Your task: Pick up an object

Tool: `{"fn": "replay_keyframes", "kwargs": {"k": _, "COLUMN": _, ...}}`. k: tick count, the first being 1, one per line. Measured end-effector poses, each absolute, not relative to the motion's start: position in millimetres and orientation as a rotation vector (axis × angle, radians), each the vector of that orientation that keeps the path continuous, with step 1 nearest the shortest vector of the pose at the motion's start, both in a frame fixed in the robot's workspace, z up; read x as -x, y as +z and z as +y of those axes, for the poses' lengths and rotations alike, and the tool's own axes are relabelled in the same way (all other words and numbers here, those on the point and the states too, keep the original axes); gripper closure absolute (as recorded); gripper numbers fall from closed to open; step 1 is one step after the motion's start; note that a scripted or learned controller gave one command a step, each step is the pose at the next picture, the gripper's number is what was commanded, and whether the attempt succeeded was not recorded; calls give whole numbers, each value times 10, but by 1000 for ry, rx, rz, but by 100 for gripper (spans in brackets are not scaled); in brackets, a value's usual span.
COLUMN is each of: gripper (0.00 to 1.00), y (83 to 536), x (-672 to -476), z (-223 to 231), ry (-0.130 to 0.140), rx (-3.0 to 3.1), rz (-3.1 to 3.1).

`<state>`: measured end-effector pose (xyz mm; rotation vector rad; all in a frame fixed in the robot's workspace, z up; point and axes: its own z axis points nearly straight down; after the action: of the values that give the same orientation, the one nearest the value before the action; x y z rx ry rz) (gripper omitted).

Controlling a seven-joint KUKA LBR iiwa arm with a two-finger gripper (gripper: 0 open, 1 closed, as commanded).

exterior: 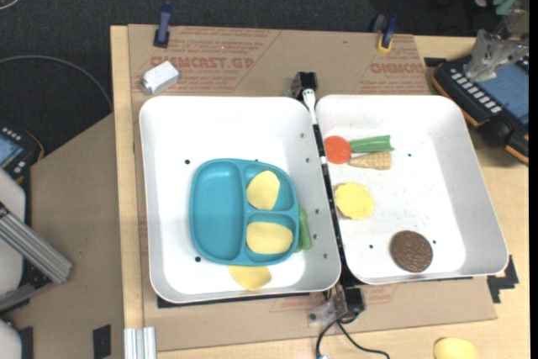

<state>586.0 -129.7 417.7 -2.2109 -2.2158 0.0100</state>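
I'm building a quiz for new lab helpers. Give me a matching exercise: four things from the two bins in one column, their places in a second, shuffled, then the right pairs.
Things:
1. blue divided tray
2. brown round cookie
3. orange disc
4. yellow round piece

Places:
A. right bin, near front corner
B. left bin, middle
C. right bin, against the divider, far end
D. right bin, between the orange disc and the cookie

Pairs: 1-B, 2-A, 3-C, 4-D
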Motion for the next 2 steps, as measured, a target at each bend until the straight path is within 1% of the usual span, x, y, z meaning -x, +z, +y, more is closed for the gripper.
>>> {"fn": "replay_keyframes", "kwargs": {"k": 1, "gripper": 100, "y": 2699, "x": -5600, "z": -1152, "ry": 15, "rx": 2211, "rz": -2210}}
{"fn": "replay_keyframes", "kwargs": {"k": 2, "gripper": 100, "y": 2223, "x": -5407, "z": -435, "ry": 5, "rx": 2208, "rz": -2222}}
